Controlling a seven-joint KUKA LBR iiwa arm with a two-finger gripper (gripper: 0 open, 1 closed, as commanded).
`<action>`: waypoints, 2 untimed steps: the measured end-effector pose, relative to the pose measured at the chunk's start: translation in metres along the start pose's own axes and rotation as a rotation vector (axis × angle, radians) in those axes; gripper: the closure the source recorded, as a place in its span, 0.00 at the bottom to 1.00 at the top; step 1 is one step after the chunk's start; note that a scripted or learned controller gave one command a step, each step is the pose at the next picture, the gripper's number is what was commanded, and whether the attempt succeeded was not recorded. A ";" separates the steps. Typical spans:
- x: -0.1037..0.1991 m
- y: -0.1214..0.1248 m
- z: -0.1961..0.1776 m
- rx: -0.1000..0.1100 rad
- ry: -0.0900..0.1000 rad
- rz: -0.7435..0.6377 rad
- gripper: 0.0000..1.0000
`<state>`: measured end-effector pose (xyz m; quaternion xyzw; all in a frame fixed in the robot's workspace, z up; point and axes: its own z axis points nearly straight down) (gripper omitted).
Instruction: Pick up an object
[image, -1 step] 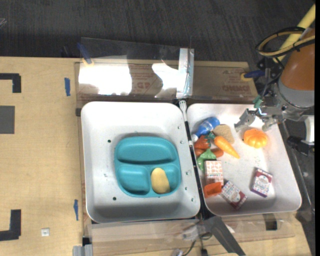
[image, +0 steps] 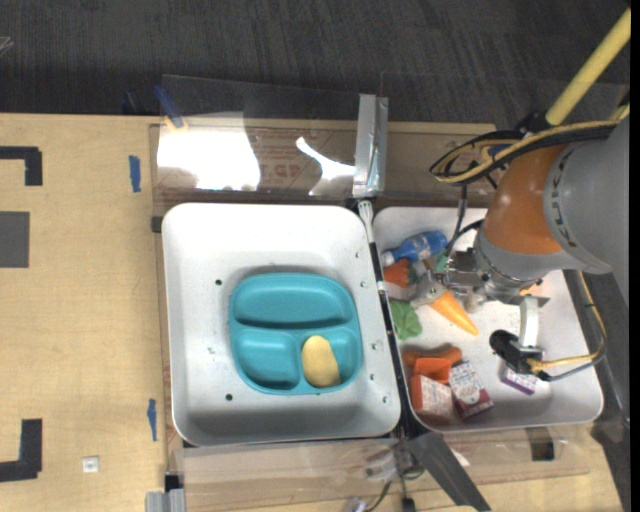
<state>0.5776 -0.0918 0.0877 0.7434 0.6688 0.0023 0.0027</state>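
The right bin (image: 572, 402) holds several small items: a blue bottle (image: 420, 244), an orange carrot (image: 456, 313), a green piece (image: 406, 319), an orange-red packet (image: 433, 361), a small printed carton (image: 469, 391) and a purple item (image: 520, 381). My gripper (image: 433, 282) hangs low over the upper left of this bin, just above the carrot's thick end and beside the blue bottle. The wrist body hides its tips. I see nothing clearly held between them.
In the left bin (image: 190, 300) lies a teal divided tray (image: 290, 300) with a yellow potato-like object (image: 320, 360) in its lower right compartment. A black part with cables (image: 512, 347) hangs off the wrist over the right bin. A metal divider post (image: 368, 150) stands behind the bins.
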 end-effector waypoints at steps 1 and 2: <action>-0.001 0.002 -0.012 -0.006 0.000 0.002 1.00; 0.076 0.023 -0.101 -0.001 0.004 0.067 1.00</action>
